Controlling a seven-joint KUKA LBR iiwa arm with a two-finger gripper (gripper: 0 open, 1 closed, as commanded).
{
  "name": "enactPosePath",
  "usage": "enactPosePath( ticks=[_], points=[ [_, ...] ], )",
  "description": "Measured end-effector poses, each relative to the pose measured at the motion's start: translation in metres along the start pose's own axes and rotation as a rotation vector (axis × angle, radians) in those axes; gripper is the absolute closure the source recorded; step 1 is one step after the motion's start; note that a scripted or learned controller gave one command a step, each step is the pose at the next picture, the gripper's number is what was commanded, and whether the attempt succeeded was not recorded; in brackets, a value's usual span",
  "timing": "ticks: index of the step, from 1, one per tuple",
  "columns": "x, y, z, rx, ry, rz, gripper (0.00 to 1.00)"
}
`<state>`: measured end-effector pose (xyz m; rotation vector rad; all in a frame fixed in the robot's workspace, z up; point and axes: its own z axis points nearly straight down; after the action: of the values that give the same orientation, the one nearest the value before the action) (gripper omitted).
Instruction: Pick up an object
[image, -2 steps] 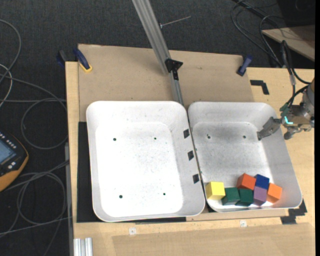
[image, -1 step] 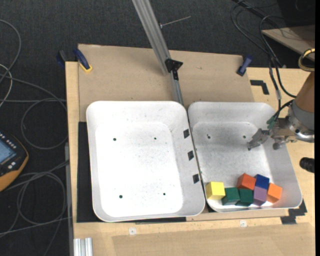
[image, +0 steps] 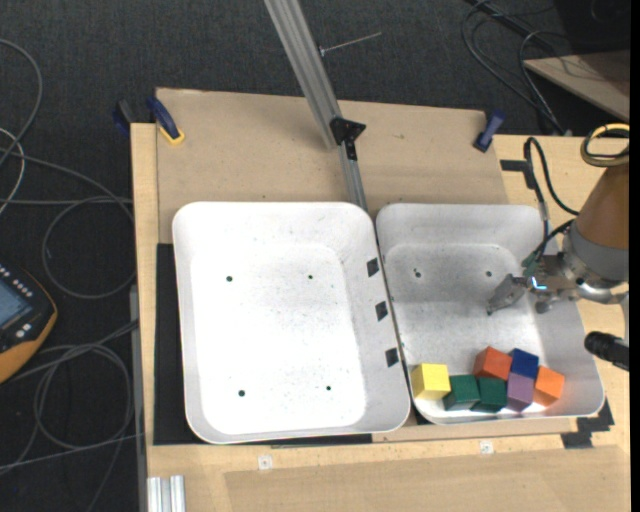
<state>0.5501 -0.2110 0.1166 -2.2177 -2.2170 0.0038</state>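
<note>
Several small blocks lie clustered in the near right corner of the right bin (image: 450, 255): a yellow block (image: 432, 379), two green blocks (image: 463, 391), a red-orange block (image: 493, 362), a blue block (image: 524, 361), a purple block (image: 521, 387) and an orange block (image: 550, 382). My gripper (image: 522, 301) hangs over the right side of this bin, a little behind the cluster and apart from it. Its fingers are spread open with nothing between them.
The left bin (image: 270, 320) lies beside the right one, with black clips along the shared rim. A slanted metal pole (image: 320, 90) rises from the back of the bench. Cables and a yellow device lie on the floor at left.
</note>
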Motion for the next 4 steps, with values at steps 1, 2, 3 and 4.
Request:
enactPosePath(
  ticks=[1, 2, 3, 4],
  points=[
    [0.001, 0.000, 0.018, -0.002, 0.000, -0.001, 0.00],
    [0.001, 0.001, 0.006, -0.007, -0.001, -0.001, 1.00],
    [0.007, 0.002, -0.040, -0.012, -0.004, -0.003, 1.00],
    [0.015, 0.009, -0.089, -0.013, -0.005, -0.004, 1.00]
  ],
)
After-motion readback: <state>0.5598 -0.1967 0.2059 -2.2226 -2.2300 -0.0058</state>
